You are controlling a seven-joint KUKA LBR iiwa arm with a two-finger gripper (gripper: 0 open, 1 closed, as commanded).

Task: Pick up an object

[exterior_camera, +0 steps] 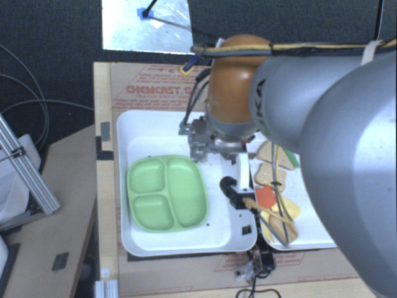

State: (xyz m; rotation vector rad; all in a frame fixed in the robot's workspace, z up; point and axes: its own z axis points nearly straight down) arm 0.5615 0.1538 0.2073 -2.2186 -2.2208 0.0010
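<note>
A light green divided plate [166, 192] lies flat in the left white bin [138, 135], filling most of its floor. My gripper [198, 143] hangs over the back right part of this bin, just beyond the plate's far right corner, under the orange wrist band. In the right bin [310, 241] several small things lie in a heap: a tan wedge [280, 157], a red-orange piece [266, 197] and a yellow piece [290, 212] with pale sticks across it. The arm hides most of that bin.
The grey arm crosses the right half of the view above the right bin. Brown cardboard [155, 85] lies under the bins, with a shiny sheet [146, 17] behind it. A metal frame [25, 172] stands at the left.
</note>
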